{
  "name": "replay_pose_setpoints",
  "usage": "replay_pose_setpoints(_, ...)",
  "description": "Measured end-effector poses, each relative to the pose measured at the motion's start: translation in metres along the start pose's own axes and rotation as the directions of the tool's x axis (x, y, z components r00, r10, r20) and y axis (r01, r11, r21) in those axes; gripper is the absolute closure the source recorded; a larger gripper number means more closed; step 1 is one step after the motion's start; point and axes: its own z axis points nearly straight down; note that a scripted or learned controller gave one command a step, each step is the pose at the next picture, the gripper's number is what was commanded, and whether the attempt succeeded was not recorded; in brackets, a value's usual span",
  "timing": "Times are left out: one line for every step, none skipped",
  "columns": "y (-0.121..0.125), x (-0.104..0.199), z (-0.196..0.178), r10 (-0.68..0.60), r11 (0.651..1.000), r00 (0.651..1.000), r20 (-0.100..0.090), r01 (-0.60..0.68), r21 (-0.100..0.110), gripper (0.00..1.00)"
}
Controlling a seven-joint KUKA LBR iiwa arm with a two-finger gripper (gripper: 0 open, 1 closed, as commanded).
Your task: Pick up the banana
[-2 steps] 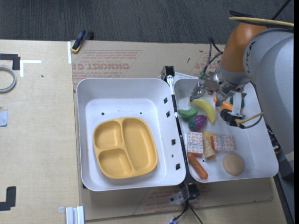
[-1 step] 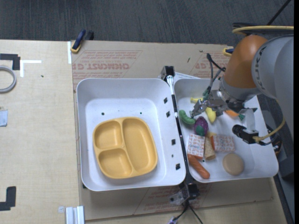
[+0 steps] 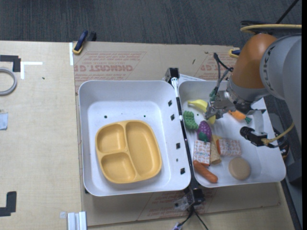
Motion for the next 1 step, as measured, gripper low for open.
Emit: replay_pose_setpoints(0.0257, -0.0346, -0.0656, -0.037, 0.999, 0.999, 0.001, 0.037, -0.001, 1.00)
